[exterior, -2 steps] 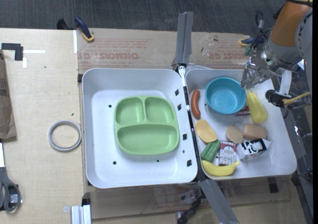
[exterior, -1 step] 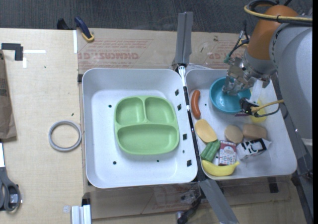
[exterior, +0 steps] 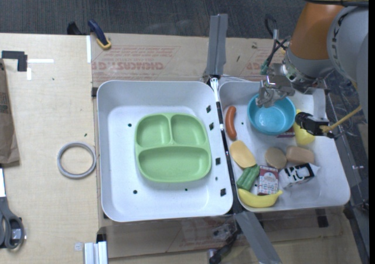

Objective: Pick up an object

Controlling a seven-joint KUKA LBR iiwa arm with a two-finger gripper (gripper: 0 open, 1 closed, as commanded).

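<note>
My gripper (exterior: 267, 95) hangs over the far part of the right bin (exterior: 328, 189), at the far left rim of a blue bowl (exterior: 272, 116). Its metal fingers point down at that rim. Toy food lies in front of the bowl: a red sausage (exterior: 231, 122), a yellow wedge (exterior: 242, 154), a green cucumber (exterior: 248, 177), a banana (exterior: 259, 198), a small red carton (exterior: 268, 181), a brown bun (exterior: 275, 157), a tan piece (exterior: 300, 154), a black-and-white packet (exterior: 299, 172) and a yellow piece (exterior: 304, 134).
The left bin (exterior: 111, 157) holds a green divided plate (exterior: 173, 147). A grey ring (exterior: 77, 159) lies on the bench to the left, and scissors (exterior: 10, 228) sit at the near left corner. A metal divider (exterior: 217, 46) stands between the bins at the back.
</note>
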